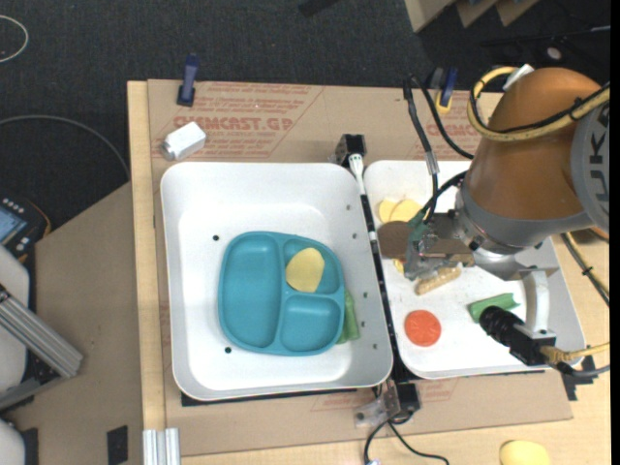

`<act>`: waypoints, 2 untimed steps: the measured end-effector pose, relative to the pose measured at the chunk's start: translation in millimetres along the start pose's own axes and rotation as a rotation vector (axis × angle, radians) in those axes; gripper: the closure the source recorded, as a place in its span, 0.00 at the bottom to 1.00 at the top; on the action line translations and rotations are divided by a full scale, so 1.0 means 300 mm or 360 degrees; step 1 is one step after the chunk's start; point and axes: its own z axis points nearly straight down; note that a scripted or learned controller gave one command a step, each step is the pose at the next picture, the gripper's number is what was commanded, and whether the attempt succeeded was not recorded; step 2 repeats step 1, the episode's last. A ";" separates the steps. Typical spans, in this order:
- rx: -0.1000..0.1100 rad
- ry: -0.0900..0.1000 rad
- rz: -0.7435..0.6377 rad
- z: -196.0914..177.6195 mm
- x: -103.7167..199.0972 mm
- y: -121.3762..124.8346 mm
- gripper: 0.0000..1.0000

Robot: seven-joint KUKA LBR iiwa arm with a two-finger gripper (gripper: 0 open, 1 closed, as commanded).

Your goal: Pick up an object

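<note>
Camera view, from above and at a slant: I see two shallow white bins side by side on the cardboard-covered surface (pixel 291 105). The left white bin (pixel 194 211) holds a teal plastic divided tray (pixel 257 294); a flat yellow oval piece (pixel 306 269) lies in the tray's upper right compartment, and a thin green sliver (pixel 350 320) shows at the tray's right edge, mostly hidden behind it.

In the right white bin (pixel 455 356), the grey arm with its orange band (pixel 538 139) covers much of the upper half. The gripper (pixel 426 250) hangs low over the bin's left middle; its jaws are buried in dark hardware and I cannot tell whether they are apart or together. Just below it lies a tan stick-shaped object (pixel 438 279), its upper end obscured. A pale yellow lumpy object (pixel 397 209) is partly cut off by the gripper. An orange-red round object (pixel 422 327) lies clear, near the front. A green object (pixel 492 305) is partly masked by a black part.
</note>
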 end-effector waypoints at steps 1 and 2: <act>-0.0024 0.0000 -0.0005 -0.271 0.182 0.008 1.00; -0.0024 0.0000 -0.0005 -0.271 0.182 0.008 1.00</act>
